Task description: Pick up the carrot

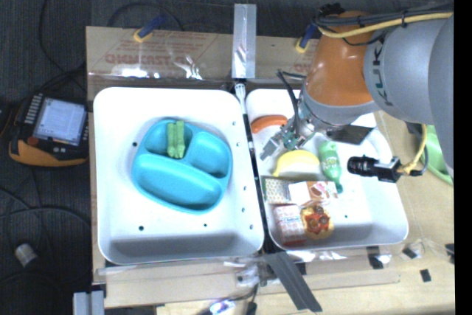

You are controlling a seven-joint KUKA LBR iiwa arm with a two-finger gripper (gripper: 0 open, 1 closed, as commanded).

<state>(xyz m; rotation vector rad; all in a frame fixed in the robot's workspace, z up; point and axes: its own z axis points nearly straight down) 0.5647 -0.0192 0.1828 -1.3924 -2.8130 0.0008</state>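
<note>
end effector (281, 138) | opening: cannot tell | grasp: nothing seen held | just beside carrot (267, 122), right bin (383, 225)

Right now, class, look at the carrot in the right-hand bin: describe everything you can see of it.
The carrot is a short orange piece with a smooth, slightly glossy surface that looks like plastic. It lies flat, roughly crosswise, near the far left corner of the right bin, close to the wall between the bins. Its right end is hidden behind the arm's wrist. The claw sits just in front of it, beside a yellow lemon. Whether they touch cannot be told.
</note>
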